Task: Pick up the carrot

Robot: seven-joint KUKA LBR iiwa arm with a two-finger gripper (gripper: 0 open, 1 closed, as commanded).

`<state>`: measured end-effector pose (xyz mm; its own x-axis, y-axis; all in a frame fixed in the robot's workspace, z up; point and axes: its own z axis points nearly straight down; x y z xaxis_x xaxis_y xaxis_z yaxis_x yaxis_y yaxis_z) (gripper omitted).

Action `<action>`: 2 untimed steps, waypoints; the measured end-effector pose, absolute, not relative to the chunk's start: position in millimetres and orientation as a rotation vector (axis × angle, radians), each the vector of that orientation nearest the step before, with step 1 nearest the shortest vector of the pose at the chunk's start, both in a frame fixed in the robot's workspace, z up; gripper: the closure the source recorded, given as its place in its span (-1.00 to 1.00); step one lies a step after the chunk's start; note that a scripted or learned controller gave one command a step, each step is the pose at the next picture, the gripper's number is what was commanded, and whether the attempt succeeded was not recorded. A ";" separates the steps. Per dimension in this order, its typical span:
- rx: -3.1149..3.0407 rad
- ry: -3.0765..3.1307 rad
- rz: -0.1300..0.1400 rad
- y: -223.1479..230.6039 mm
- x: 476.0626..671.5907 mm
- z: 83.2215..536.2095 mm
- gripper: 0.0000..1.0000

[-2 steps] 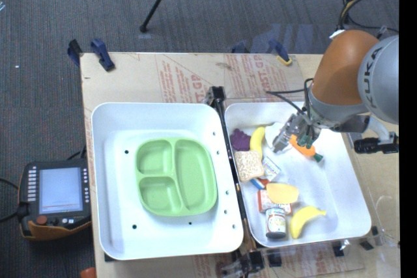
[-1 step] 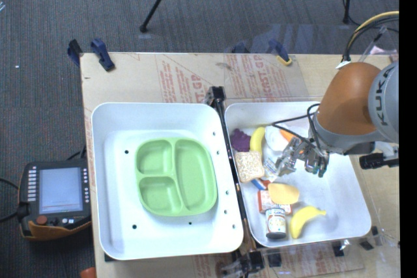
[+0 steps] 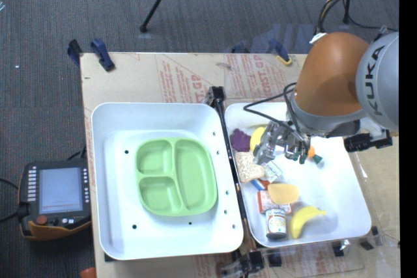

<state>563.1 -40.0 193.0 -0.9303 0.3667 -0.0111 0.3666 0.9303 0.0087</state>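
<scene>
In the right bin [image 3: 352, 205], my end effector [image 3: 280, 146] hangs low among the clutter, and I cannot tell its state. The carrot [image 3: 315, 155] lies just to its right on the bin floor, a small orange bit, apart from me and not lifted. I judge the pick not yet done: reaching it, closing and lifting remain.

Gripper [image 3: 281, 145] low over right bin [image 3: 352, 195] nr carrot [image 3: 315, 156]; green tray [image 3: 176, 177] in left bin [image 3: 107, 140].
</scene>
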 end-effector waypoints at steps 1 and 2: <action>0.271 3.125 0.000 -116.2 577.8 261.0 1.00; 0.270 3.127 0.002 -115.5 577.4 260.0 -1.00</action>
<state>577.4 -115.5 260.0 -0.9852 0.1711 -0.0025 0.1711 0.9852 0.0014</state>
